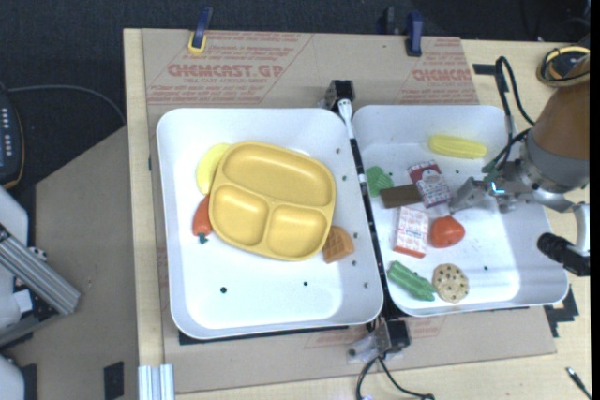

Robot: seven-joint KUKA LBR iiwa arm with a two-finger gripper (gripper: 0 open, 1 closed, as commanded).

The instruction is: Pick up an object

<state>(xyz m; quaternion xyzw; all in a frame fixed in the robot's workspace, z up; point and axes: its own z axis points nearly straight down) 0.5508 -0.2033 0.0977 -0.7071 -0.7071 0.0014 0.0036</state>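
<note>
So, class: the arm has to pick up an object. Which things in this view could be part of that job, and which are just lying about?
Part of the job:
gripper
tomato
red packet
white packet
corn cob
cookie

Lying about:
yellow divided tray
waffle
blue clamp

Brown protective sheet (281,70) covering the bench top, behind the two bins: red printed lettering "CHEMCAST GP", legible once behind the left bin and repeated, partly cut off and angled, behind the right bin. Small red-and-white packets (412,230) in the right bin: printing present, too small to read. No other legible text, numbers or signs.
</note>
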